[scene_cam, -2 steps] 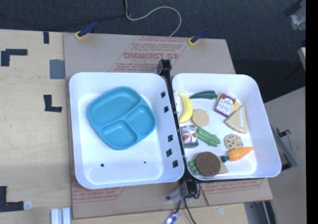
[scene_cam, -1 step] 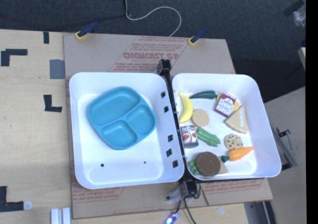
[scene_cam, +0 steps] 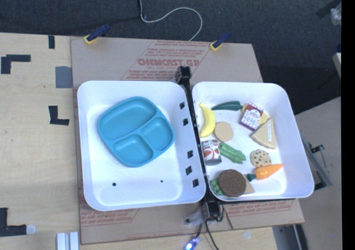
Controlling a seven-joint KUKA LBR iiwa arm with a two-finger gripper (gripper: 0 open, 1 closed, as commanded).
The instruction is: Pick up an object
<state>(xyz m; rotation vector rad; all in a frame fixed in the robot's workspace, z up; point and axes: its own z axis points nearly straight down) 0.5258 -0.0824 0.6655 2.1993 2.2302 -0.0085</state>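
Note:
The right bin (scene_cam: pixel 288 105) holds several toy foods. A yellow banana (scene_cam: pixel 207 120) lies along its left side, with a tan round cracker (scene_cam: pixel 224 131) beside it. A dark green pepper (scene_cam: pixel 227 106) sits at the back, next to a small red box (scene_cam: pixel 252 116) and a cheese wedge (scene_cam: pixel 265 133). A red and white can (scene_cam: pixel 211 151) and a green pea pod (scene_cam: pixel 232 152) lie in the middle. Near the front are a chocolate-chip cookie (scene_cam: pixel 259 158), an orange carrot (scene_cam: pixel 268 171) and a brown burger patty (scene_cam: pixel 231 182).
The left bin (scene_cam: pixel 89 105) holds a blue divided plate (scene_cam: pixel 136 131). Both bins rest on a cardboard sheet (scene_cam: pixel 161 60) fixed with two clamps (scene_cam: pixel 97 34). A white cable (scene_cam: pixel 166 15) loops across the dark floor behind.

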